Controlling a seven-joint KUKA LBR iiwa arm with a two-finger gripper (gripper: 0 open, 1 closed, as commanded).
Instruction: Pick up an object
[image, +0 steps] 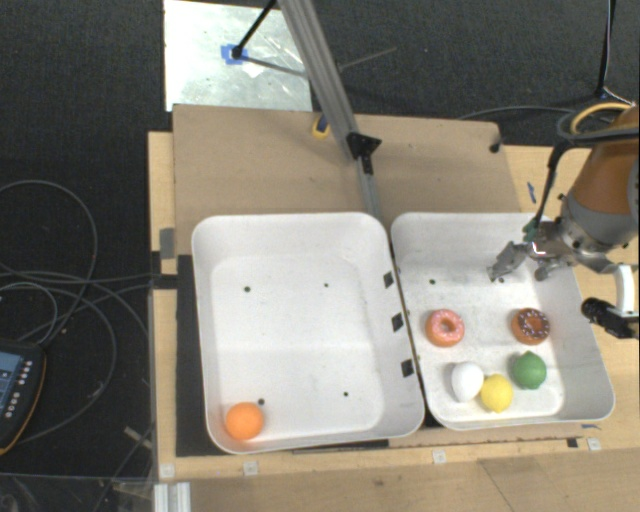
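The tabletop (440, 150) carries two shallow white plastic bins set side by side, their inner edges touching. The left bin (300, 235) holds one round orange ball (244, 421) in its near left corner. The right bin (440, 240) holds five objects grouped in its near half: a pink-frosted ring doughnut (445, 328) near the left wall, a chocolate-frosted ring doughnut with sprinkles (531, 326) to its right, and nearer the front edge a row made up of a white egg-shaped object (466, 381), a yellow lemon-shaped object (496, 393) and a green round object (528, 371). The white object and the yellow object touch; the green object lies just beside the yellow one. The grey arm with the orange band (605, 185) enters from the right. Its gripper (505, 265) hangs over the far half of the right bin, apart from all five objects, with nothing between its fingers. Whether those fingers stand apart or together cannot be told at this angle.
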